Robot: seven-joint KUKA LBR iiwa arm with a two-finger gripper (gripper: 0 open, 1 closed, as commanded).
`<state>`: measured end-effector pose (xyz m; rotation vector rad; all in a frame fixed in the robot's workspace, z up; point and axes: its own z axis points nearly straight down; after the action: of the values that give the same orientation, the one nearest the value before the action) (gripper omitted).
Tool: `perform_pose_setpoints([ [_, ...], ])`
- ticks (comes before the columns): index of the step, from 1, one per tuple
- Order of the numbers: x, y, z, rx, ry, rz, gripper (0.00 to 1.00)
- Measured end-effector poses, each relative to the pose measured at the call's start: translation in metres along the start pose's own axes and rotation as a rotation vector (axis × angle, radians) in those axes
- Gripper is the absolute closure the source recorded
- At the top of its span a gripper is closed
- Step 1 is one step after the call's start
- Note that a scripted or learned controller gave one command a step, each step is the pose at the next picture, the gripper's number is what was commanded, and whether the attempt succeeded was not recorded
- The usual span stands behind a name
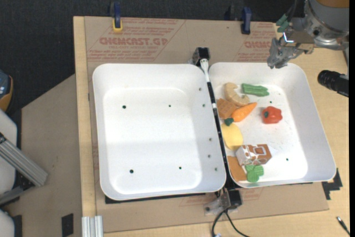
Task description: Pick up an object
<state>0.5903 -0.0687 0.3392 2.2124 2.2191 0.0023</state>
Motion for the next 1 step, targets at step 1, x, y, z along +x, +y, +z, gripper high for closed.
perform_pose_setpoints([
  [1, 0.0001, 0.0007, -0.0104, -0.003, -0.001, -0.001, 1.00],
])
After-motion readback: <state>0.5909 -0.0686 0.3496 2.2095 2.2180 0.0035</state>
